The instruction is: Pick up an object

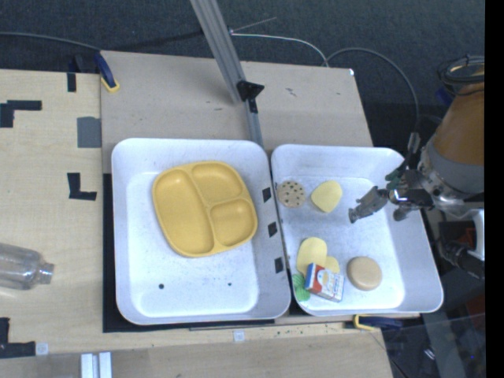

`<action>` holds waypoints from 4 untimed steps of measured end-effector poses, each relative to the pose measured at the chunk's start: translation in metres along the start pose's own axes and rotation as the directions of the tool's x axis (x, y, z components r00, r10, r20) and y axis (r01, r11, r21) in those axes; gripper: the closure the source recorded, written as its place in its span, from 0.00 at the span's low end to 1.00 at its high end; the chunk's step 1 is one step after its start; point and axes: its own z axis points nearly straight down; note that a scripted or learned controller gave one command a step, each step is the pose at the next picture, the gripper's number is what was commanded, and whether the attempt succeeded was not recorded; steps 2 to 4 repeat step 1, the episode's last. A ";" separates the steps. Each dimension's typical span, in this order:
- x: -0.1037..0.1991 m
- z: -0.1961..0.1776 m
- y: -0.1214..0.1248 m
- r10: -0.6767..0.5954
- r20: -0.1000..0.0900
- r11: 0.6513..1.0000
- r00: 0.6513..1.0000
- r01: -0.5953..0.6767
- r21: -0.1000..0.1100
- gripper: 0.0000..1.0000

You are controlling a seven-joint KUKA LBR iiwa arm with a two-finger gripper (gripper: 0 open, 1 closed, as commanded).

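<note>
The right bin (409,246) holds a speckled round cookie (291,193), a pale yellow lump (326,196), a yellow slice (312,252), a tan round bun (365,273) and a small red and white carton (324,282) with a green bit (301,290) beside it. My gripper (380,209) hangs over the right side of this bin, to the right of the yellow lump and above the bun. Its two dark fingers stand apart, open, with nothing between them.
A yellow divided plate (206,208) lies in the left bin (189,290). A slanted metal rod (220,42) ends at the bins' back edge. A clear plastic bottle (20,266) lies on the bench at far left.
</note>
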 end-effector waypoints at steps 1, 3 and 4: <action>-0.055 0.087 0.025 0.005 0.002 1.000 1.000 -0.005 0.007 0.00; -0.055 0.087 0.025 0.005 0.002 1.000 1.000 -0.005 0.007 0.00; -0.055 0.087 0.025 0.005 0.002 1.000 1.000 -0.005 0.007 0.00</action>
